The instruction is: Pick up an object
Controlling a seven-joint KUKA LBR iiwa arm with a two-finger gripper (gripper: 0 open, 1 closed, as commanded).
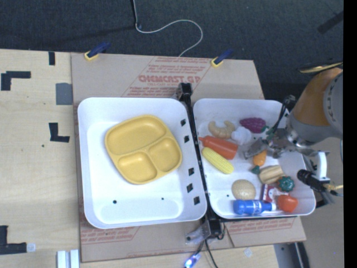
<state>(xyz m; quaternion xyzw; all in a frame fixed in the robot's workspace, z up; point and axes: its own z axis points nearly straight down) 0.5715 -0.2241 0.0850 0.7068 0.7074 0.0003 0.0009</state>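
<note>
**Arm low in the right bin, nothing lifted yet**

While the arm (321,108) leans in from the right, its gripper (262,148) sits low inside the right bin (234,102), in the thick of the toy food. From where I stand, the pick looks barely begun: every piece appears to rest on the bin floor, and I see nothing raised or carried. The lift itself is all still to do.

How wide the jaws stand I cannot tell; the grey metal at the tip blurs into the clutter, so I won't guess whether anything is pinched.

Nearest the tip is a small orange piece (259,159), just below it and seemingly touching, and that is my best guess at the target. A white lump (242,135) lies just to its left, a purple cluster (252,124) above. Further off are the carrot (220,146), the corn cob (218,161), a tan bread roll (270,174), a beige ball (243,189), the blue bottle (249,207) and a red tomato (287,204) along the near wall.

Across in the left bin (89,149), the yellow divided plate (143,148) lies well apart from all this.
</note>
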